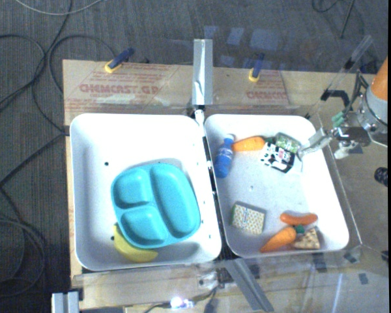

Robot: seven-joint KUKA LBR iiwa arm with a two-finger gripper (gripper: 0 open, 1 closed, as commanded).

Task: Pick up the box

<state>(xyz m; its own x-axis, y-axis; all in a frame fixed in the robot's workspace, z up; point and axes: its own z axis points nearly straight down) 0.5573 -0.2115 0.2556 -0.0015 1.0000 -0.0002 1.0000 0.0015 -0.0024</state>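
Note:
A small black-and-white box (pixel 277 154) with coloured print lies tilted at the back of the right bin (pixel 326 194), next to an orange carrot (pixel 249 143). A flat tan box with a green checked face (pixel 249 218) lies near the front of the same bin. My gripper (pixel 327 145) hangs over the bin's right rim, just right of the black-and-white box. Its fingers are spread apart with nothing between them. The left fingertip (pixel 307 147) reaches close to that box's right edge.
The right bin also holds a blue bottle (pixel 223 160), two carrots (pixel 279 238) and a cracker-like piece (pixel 307 240) at the front right. The left bin (pixel 91 175) holds a blue divided tray (pixel 156 204) lying over a yellow banana (pixel 131 250).

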